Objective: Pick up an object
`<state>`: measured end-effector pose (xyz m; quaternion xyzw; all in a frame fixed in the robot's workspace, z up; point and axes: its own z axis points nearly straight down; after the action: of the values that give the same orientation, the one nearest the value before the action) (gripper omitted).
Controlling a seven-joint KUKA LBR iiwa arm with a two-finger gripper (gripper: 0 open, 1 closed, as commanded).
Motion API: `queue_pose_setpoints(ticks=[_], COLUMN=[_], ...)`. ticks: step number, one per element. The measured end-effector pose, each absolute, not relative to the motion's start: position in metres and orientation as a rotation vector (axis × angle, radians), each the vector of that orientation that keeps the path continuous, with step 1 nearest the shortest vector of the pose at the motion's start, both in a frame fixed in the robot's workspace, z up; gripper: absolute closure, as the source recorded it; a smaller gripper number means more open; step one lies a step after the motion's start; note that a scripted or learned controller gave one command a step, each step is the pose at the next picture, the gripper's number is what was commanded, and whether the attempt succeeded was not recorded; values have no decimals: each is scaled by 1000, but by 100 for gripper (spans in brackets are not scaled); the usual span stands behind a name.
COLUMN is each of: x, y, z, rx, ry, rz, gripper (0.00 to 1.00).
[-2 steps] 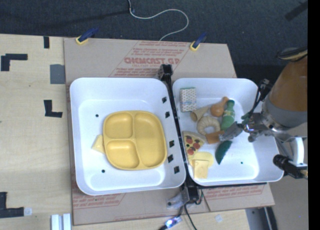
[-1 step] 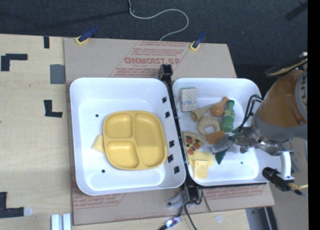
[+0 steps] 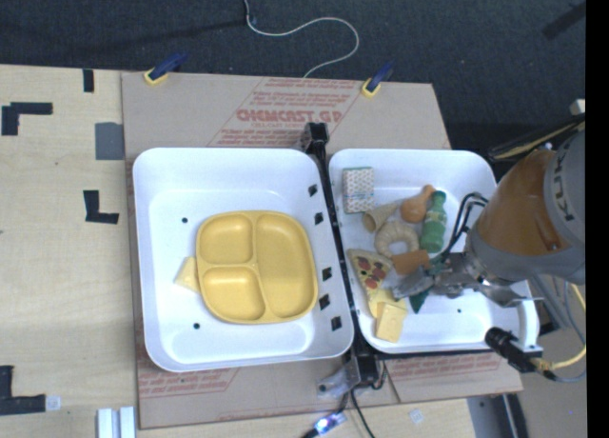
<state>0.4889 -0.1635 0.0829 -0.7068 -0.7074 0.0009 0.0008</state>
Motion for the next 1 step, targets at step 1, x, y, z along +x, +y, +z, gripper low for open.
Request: queue_pose_setpoints(ticks=[1], x=[489], y=[-164], z=[95], rx=[-2220], ry=[-2222], rz=[1], gripper=[100])
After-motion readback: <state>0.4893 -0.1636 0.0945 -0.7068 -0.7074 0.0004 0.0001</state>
